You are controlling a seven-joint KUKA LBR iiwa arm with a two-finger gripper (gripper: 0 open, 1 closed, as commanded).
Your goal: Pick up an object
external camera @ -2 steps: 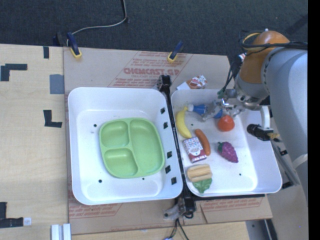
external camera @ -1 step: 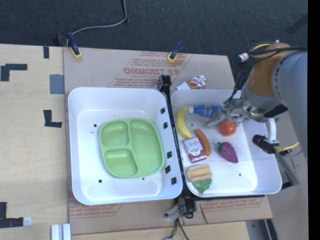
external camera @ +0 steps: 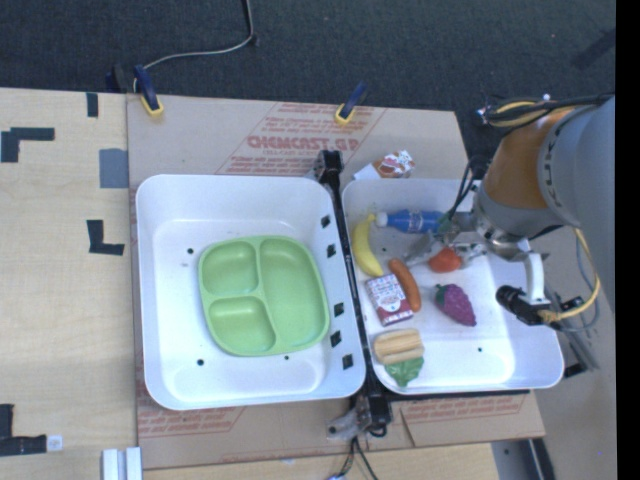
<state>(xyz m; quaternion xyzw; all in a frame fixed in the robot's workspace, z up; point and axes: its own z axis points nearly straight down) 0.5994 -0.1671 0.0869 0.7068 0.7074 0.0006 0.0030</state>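
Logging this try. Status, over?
Gripper low in right bin, at tomato. No hold seen. Bottle, carrot crowd it.

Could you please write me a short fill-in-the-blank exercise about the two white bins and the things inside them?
1. The green divided plate lies in the ______ bin.
2. The yellow banana lies in the right bin, next to the ______ bottle.
3. The purple grapes lie to the right of the ______ carrot.
4. The arm's hand is low over the ______ bin, close to the small tomato.

Missing words: left; blue; orange; right
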